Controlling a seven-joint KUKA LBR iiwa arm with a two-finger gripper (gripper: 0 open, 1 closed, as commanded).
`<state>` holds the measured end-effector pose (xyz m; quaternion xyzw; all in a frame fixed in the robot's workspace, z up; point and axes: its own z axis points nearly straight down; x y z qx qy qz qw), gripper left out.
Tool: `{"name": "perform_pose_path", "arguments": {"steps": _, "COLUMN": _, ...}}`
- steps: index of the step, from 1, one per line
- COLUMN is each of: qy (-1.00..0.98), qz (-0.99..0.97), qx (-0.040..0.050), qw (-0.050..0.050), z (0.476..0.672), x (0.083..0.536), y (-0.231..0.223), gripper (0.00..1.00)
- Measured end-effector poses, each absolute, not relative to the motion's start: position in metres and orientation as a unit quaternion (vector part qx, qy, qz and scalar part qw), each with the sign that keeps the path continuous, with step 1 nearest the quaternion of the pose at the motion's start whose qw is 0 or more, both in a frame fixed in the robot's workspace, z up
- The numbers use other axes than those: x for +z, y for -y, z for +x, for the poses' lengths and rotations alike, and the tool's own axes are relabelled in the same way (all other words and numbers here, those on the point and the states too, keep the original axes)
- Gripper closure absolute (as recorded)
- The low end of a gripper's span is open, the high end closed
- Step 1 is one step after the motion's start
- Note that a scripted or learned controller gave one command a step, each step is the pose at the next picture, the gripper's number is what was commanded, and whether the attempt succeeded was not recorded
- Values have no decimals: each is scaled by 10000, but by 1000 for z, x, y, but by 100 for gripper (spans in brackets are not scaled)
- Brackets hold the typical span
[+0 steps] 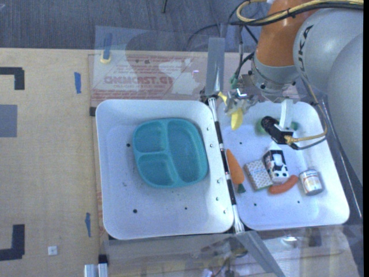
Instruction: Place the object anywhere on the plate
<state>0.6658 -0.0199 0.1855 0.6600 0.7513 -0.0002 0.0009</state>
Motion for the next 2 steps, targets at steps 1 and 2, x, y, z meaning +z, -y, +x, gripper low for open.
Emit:
{"name": "perform_pose_path", "arguments": {"steps": 1, "qy": -7576, "qz": 6527, "qx": 0, "qw": -5, "z": 627, "x": 185, "y": -73, "gripper": 100}}
{"name": "perform_pose_path", "arguments": {"steps": 2, "qy": -7574, "qz": 6530, "qx": 1, "qw": -4, "z": 627, "x": 185, "y": -72, "gripper": 0}}
